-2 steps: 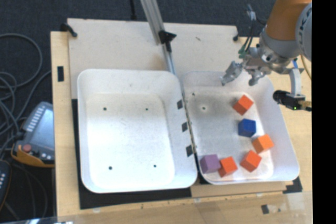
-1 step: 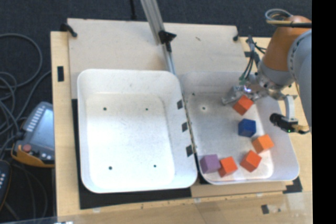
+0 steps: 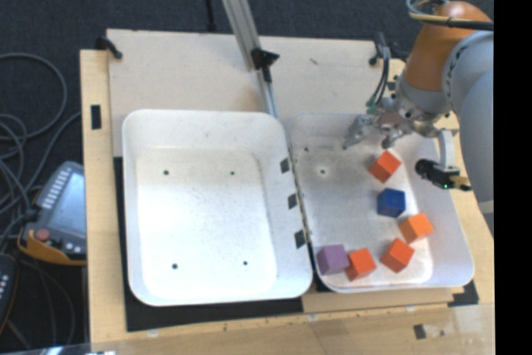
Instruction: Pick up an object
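Hovering over the right bin, near its far end: gripper, fingers spread apart with nothing between them. Just beside it, an orange cube; nearer the front, blue cube, three more orange cubes and a purple block.

Four orange cubes, one blue cube, one purple cube, two white bins.

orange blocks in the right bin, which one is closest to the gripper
The uppermost orange block, just below the gripper. The other three orange blocks lie lower in the right bin, past the blue block.
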Robot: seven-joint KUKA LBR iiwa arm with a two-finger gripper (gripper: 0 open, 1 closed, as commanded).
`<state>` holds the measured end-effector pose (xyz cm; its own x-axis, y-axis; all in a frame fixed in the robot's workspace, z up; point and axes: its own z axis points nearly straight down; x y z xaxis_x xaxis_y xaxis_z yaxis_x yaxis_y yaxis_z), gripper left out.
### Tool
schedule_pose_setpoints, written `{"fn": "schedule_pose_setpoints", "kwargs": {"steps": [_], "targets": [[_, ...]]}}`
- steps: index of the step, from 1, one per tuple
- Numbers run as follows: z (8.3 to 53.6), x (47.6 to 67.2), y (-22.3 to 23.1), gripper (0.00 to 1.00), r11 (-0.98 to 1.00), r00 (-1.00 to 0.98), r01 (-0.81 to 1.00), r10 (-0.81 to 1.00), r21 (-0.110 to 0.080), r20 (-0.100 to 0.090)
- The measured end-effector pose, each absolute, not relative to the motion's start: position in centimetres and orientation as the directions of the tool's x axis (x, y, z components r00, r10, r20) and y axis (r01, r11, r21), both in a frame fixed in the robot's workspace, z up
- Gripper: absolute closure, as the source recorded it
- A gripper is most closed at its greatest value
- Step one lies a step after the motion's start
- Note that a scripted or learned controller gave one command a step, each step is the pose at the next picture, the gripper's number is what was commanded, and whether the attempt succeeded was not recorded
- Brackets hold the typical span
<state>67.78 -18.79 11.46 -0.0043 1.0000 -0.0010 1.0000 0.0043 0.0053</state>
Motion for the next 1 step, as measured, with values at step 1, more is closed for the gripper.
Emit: {"fn": "schedule_pose_setpoints", "kwargs": {"steps": [1], "targets": [[9.8,63.84,-19.01,0.0,-0.001,0.001,1.0,1.0,0.002,-0.003]]}}
